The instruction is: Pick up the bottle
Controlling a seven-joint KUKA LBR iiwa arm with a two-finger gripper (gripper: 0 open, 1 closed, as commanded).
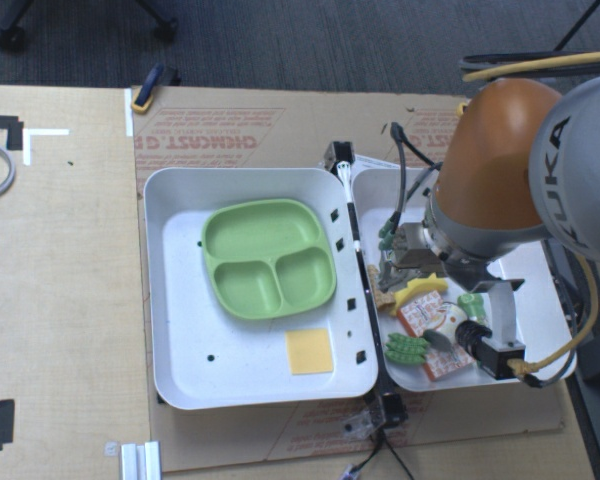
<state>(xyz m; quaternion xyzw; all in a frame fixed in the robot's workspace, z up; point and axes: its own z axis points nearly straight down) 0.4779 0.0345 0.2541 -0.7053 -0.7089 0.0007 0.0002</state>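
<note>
Overhead, the grey KUKA arm with its orange band (500, 158) is leaning over the right shallow white bin (550, 268), its bulk hiding the jaws, whose state cannot be told. No bottle is standing out among the small cluttered items (430, 323). A green three-compartment plastic plate (268, 258) and yellow square slice (310, 351) are sitting in the left white bin (180, 218).

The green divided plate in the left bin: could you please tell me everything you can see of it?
The green divided plate is a rounded rectangle of matte, plastic-looking material with three compartments: one long along the far side and two smaller on the near side. It lies flat, slightly turned, on the floor of the left bin. A yellow square lies just in front, apart from it.
</note>
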